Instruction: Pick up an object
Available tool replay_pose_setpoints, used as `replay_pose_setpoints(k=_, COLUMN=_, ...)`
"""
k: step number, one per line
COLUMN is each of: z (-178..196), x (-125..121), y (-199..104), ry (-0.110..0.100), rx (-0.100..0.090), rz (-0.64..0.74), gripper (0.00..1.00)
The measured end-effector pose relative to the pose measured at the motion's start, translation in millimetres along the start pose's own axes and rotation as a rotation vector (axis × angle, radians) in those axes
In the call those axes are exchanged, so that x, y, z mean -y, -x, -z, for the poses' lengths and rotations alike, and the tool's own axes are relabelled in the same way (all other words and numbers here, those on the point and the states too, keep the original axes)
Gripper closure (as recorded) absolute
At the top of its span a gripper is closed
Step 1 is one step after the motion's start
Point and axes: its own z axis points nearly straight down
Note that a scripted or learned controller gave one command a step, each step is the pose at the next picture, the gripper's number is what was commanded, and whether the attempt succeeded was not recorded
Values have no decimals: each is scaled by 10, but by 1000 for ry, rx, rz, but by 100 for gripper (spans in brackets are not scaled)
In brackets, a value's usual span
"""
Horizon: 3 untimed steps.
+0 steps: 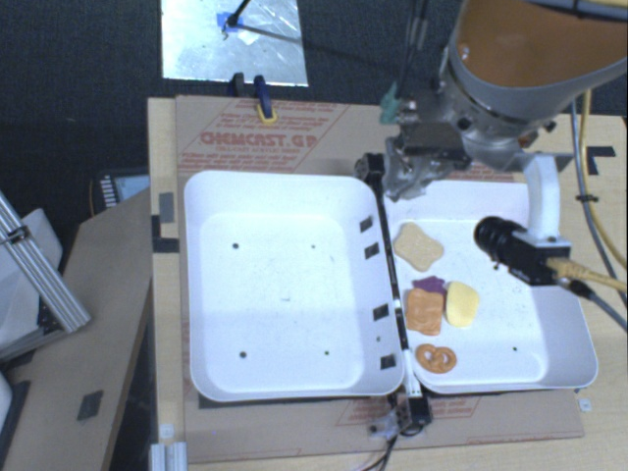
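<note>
The right bin (pixel 559 346) holds several small food-like items near its left wall: a tan bread slice (pixel 419 247), a purple piece (pixel 429 285), an orange cracker-like block (pixel 425 311), a yellow piece (pixel 462 303) and a brown pretzel (pixel 436 359). My gripper (pixel 407 177) hangs over the back left corner of the right bin, above and behind the bread slice. Nothing shows between its fingers.
The left bin (pixel 280 283) sits beside the right one, with black clips (pixel 381 312) along the shared wall. A black cylindrical part (pixel 510 245) on a white bracket reaches over the right bin. A foil sheet (pixel 234 26) lies behind the bench.
</note>
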Motion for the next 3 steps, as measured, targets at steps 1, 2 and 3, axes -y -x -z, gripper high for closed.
replay_pose_setpoints(k=1, z=-712, x=3, y=-730, ry=-9, rx=3, rz=-1, gripper=100)
replay_pose_setpoints(k=2, z=-931, x=-5, y=-31, ry=-4, rx=5, rz=-16, gripper=100)
replay_pose_setpoints(k=3, z=181, x=-9, y=-68, ry=9, rx=-1, rz=-8, gripper=100)
